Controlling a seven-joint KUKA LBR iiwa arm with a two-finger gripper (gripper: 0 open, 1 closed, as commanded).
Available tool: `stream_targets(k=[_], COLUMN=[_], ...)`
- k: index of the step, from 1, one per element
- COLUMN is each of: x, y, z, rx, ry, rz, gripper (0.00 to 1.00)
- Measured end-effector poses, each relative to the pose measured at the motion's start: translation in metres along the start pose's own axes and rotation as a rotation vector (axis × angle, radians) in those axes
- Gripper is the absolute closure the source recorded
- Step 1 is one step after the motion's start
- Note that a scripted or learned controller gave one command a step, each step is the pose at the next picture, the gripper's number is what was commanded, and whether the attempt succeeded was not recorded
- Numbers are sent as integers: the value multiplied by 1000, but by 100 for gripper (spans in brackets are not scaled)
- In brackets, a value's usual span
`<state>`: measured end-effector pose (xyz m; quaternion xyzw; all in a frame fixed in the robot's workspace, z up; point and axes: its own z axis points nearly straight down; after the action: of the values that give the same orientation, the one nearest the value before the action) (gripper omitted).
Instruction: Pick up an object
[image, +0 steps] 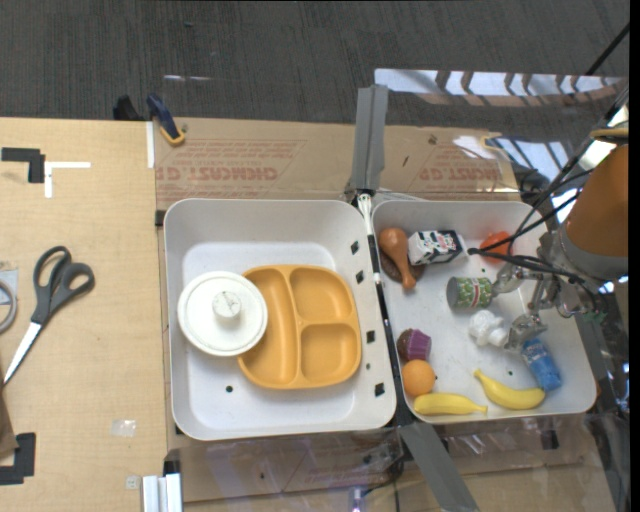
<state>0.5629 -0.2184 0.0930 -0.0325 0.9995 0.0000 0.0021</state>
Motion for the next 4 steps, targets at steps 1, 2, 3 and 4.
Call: stream_targets(k=[1,2,3,4], x=[50,-21,57,55], y=[15,40,0,1], z=[0,1,0,-10], rx=[0,0,0,2], ry=[1,3,2,-3], rz=[0,151,88,85], gripper=[0,0,0,100])
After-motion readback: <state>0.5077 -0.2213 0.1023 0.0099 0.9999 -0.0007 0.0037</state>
